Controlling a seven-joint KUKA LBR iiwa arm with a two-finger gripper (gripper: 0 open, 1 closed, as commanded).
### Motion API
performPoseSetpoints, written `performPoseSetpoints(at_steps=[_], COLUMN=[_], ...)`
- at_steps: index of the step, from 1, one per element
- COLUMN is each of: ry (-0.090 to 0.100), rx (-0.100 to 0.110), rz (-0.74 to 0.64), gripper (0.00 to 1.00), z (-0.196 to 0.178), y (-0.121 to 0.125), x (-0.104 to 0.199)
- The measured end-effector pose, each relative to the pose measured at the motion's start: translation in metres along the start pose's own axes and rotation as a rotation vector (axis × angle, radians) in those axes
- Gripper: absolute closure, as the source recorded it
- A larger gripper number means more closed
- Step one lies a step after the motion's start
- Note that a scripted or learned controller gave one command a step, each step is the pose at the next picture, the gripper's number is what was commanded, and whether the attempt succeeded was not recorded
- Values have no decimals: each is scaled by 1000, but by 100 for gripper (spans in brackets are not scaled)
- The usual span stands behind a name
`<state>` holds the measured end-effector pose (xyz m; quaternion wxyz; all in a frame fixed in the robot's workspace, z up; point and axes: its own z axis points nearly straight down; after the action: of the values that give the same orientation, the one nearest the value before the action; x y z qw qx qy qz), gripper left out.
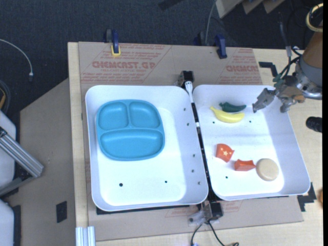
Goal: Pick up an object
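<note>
The right bin holds a yellow banana with a dark green piece touching its upper side. Nearer the front lie an orange-red piece, a red piece and a beige round object. My gripper hangs over the bin's back right part, just right of the banana and green piece. Its fingers stand open with nothing between them.
A blue divided plate lies in the left bin. The two bins meet at a hinged black strip. Blue clamps hold the board at the back edge. Cables run behind the bench.
</note>
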<state>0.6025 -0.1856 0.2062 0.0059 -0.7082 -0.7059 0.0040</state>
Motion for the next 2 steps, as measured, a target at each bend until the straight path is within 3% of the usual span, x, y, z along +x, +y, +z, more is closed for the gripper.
performPoseSetpoints(at_steps=[1, 2], ry=[-3, -1], rx=[-15, -8], rz=[-4, -2], gripper=[0, 0], z=[-8, 43], y=[3, 3], x=[1, -10])
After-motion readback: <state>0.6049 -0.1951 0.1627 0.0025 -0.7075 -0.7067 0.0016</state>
